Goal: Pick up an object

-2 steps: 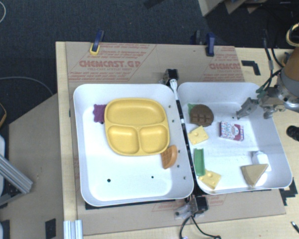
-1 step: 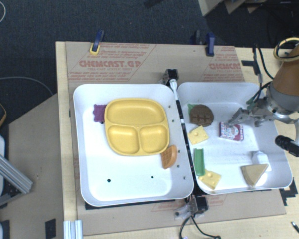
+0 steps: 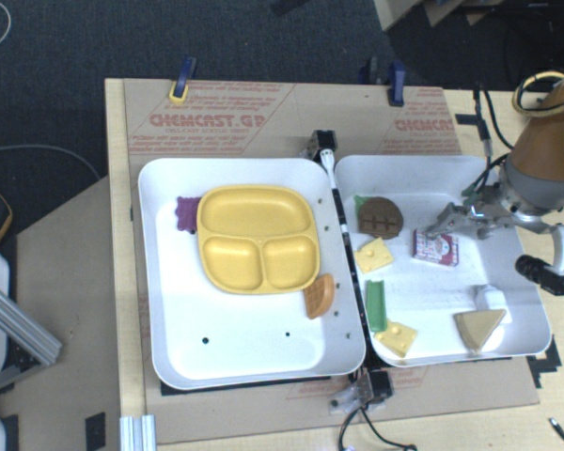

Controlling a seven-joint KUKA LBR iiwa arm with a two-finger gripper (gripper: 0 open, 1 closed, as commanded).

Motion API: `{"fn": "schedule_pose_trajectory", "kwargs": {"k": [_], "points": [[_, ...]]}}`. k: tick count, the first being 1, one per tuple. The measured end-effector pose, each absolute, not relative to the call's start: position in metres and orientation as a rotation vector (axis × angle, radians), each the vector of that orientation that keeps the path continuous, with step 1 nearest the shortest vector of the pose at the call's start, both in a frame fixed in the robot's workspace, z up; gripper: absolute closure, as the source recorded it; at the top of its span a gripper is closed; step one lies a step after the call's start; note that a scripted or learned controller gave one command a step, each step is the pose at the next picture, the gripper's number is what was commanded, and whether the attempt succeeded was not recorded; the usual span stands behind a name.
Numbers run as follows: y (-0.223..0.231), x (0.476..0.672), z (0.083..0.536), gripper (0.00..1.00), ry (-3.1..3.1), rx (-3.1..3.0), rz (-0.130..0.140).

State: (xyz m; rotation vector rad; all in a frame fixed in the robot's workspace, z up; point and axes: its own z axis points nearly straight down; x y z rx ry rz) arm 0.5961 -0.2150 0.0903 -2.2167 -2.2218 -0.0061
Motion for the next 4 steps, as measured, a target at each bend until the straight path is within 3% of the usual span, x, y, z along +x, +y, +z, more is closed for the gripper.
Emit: {"fn": "schedule_pose_trajectory", "kwargs": {"k": [1,2,4], "points": [[-0.215,0.599,0.103,1.0,-2.227,-2.223,-0.016],[-0.212,0.602,0.147,1.0,-2.228,-2.225,-0.004],[-0.217,0.603,0.228,1.0,-2.228,-2.226,-0.005]]}}
